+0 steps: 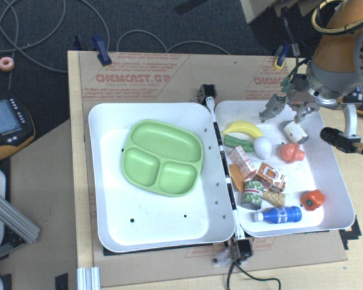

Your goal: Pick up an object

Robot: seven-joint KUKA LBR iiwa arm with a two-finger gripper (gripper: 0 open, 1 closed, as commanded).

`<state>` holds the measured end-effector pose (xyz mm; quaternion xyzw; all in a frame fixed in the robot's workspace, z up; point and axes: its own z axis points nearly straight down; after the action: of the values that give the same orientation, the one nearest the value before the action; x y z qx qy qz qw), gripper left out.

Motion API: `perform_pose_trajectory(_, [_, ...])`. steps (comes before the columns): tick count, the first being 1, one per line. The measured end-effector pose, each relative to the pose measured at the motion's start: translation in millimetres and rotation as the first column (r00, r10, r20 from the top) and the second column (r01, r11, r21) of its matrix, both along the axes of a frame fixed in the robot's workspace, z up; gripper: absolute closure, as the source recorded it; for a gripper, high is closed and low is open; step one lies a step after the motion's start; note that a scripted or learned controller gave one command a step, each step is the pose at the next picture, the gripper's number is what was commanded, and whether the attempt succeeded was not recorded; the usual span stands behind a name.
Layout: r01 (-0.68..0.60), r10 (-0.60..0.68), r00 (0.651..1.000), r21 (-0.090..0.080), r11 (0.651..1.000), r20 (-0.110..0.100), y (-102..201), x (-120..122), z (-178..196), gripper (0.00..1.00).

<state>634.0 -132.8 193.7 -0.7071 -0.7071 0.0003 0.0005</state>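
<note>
White right bin (pixel 337 180) keeps all its toys, and the hand (pixel 287 109) hovers spread apart, nothing grasped yet.

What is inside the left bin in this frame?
The left bin holds one green divided plate, lying flat with its three compartments bare. A few small dark specks dot the bin floor near the front. Whatever lies under the plate is covered.
</note>
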Motion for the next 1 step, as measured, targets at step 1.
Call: perform_pose_trajectory(1, [-0.001,0.001,1.0,0.001,1.0,0.0,32.8,13.4,-98.4,0.0])
